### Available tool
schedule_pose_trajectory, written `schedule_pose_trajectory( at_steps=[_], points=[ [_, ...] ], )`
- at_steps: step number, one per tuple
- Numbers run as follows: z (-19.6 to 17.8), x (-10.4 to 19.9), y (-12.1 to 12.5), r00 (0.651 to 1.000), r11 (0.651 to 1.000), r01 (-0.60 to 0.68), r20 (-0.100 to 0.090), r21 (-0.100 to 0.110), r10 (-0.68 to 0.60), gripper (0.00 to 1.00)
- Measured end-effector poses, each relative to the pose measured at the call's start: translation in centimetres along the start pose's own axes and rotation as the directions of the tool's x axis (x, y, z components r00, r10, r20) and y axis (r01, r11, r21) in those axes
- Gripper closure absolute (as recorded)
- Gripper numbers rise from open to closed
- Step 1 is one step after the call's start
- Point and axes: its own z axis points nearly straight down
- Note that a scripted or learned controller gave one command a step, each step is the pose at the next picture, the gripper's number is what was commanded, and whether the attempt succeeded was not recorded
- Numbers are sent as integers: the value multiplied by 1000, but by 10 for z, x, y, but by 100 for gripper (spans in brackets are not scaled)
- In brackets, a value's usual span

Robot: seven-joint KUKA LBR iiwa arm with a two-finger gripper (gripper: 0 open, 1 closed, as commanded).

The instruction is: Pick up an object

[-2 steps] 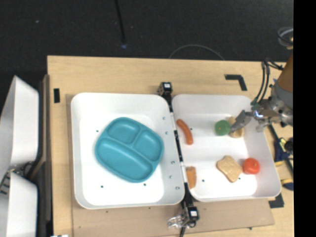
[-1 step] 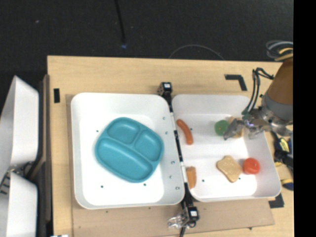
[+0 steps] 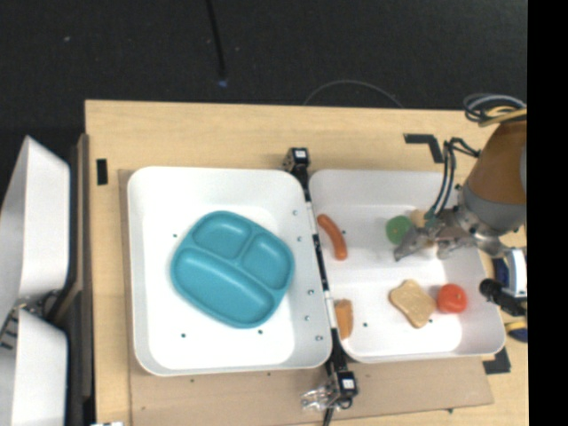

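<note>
I see the grey arm with the orange band (image 3: 502,162) reaching in from the right over the right shallow white bin (image 3: 373,349). The two-finger gripper (image 3: 415,242) is low over the upper middle of that bin, dark fingers pointing left and down. Can't tell from this angle whether they're spread or closed, and I see nothing clearly pinched between them.

Small round green object (image 3: 398,229) sits just beside the fingertips, on their upper left, touching or nearly so; can't resolve which. It's partly hidden by the gripper body on its right side.

Other items in the right bin:
- orange-red sausage-shaped piece (image 3: 333,236), lying at a slant near the bin's left wall, well apart from the gripper
- tan toast-shaped slice (image 3: 413,302), lower middle, flat on the floor
- red round tomato-like ball (image 3: 453,298), just beside the toast on its right
- small orange-brown chunk (image 3: 343,317) against the lower left wall

The left shallow white bin (image 3: 151,344) holds a teal plastic divided plate (image 3: 232,267), three compartments, sitting at a slant roughly centred.

Both bins rest side by side on the light wooden bench (image 3: 195,131). Black cables (image 3: 444,162) hang by the arm's wrist.
</note>
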Motion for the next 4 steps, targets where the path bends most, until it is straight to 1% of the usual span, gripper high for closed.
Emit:
schedule_pose_trajectory(
  at_steps=[1,2,3,4],
  points=[
    [-14,0,1,1000,1000,-1,0,-6,1,100],
    [-76,-3,10,1000,1000,6,-2,-8,-6,100],
    [-122,0,17,1000,1000,7,-2,-7,-7,100],
    [-176,-1,18,1000,1000,8,-1,-9,-8,100]
  ],
)
